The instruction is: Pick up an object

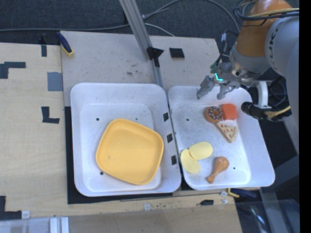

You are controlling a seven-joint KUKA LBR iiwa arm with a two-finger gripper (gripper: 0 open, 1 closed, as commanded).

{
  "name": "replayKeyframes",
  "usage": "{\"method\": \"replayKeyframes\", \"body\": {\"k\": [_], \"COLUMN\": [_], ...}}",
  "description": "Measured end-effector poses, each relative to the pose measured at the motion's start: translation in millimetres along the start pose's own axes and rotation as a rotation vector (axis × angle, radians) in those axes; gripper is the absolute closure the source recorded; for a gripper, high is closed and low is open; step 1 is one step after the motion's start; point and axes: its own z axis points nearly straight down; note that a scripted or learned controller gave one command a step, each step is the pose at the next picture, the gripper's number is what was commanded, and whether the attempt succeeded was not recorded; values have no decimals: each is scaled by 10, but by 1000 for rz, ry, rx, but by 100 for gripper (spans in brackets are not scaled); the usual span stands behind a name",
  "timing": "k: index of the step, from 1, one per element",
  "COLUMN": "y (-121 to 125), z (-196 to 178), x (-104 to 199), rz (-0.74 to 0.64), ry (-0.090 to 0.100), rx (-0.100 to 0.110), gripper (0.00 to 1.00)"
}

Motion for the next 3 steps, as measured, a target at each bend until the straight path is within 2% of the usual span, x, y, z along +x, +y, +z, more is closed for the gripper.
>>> {"method": "replayKeyframes", "body": {"k": [1,2,3], "y": [0,-44,-104], "z": [1,458,1071], "x": [0,68,122], "rz": [0,0,0], "ry": [0,0,0], "rx": [0,4,6], "gripper": [0,0,0]}}
